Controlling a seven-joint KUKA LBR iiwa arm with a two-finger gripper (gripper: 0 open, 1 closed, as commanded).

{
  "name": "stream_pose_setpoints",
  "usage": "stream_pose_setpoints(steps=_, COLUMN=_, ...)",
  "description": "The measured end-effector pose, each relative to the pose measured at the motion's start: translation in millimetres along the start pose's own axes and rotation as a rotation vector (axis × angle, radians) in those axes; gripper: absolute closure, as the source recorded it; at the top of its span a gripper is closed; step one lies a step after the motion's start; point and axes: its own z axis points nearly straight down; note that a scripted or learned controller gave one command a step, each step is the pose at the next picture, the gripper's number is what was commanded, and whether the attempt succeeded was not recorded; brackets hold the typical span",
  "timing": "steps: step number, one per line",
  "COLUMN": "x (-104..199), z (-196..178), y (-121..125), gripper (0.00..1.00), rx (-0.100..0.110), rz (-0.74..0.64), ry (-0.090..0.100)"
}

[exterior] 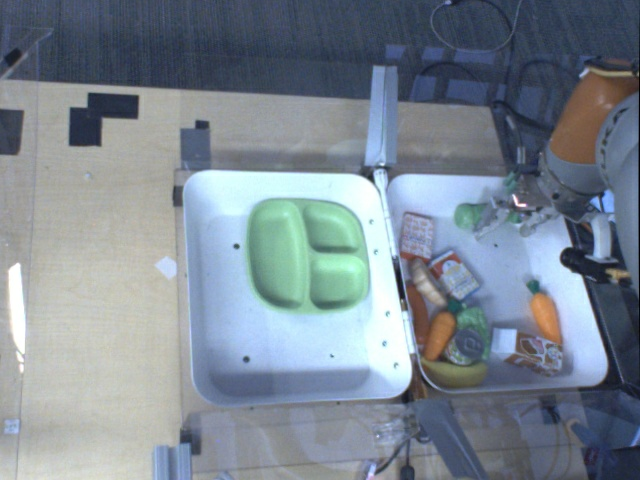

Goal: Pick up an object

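My gripper (508, 224) hangs low over the back of the right bin (590, 368), open, its two grey fingers splayed apart. A small round green object (466, 214) lies just left of the left finger (487, 222), beside it rather than between the fingers. Further forward in this bin lie a red-and-white packet (417, 236), a small carton (456, 274), a carrot (438, 334), a banana (456, 374), a green leafy item (471, 328), a second carrot (545, 316) and a small printed box (534, 351).
The left bin (210, 348) holds a green divided plate (305, 253). A metal divider (381, 118) runs between the bins. The arm's orange band (590, 108) and cables stand at the right bin's back right corner.
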Motion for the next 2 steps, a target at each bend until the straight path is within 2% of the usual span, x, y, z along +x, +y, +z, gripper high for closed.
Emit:
stream_pose_setpoints(steps=1, x=2.3, z=-1.0, y=-42.6, gripper=0.0, rx=-0.045, rz=-0.275, ry=-0.018)
stream_pose_setpoints(steps=2, x=54.5, z=-0.3, y=-81.4, gripper=0.0, rx=-0.049, rz=-0.126, ry=-0.014)
